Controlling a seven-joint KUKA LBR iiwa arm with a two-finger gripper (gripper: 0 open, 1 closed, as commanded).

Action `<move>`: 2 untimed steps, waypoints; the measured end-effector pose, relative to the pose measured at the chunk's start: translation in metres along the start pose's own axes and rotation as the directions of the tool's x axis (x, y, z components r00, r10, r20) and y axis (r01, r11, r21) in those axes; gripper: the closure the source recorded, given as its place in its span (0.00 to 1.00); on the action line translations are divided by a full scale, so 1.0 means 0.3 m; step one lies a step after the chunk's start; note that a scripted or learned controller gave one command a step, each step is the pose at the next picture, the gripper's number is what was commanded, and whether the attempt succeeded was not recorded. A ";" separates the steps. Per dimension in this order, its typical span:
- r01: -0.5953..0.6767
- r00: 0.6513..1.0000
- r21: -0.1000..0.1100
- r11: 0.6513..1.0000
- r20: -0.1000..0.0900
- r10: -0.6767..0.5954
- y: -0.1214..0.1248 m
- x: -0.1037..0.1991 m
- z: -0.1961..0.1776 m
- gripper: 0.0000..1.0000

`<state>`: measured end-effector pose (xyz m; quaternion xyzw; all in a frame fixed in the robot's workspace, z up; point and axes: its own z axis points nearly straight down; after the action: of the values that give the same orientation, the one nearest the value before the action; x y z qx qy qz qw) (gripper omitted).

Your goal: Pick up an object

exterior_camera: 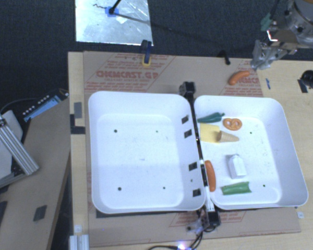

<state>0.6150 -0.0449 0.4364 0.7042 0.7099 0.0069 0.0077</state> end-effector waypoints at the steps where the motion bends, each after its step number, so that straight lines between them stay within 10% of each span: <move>1: -0.008 1.000 0.010 1.000 0.002 0.008 0.184 -0.099 -0.157 1.00; 2: -0.013 1.000 0.012 1.000 0.005 0.013 0.178 -0.371 -0.338 1.00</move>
<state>0.6672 -0.1557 0.5391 0.7089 0.7052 0.0010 0.0052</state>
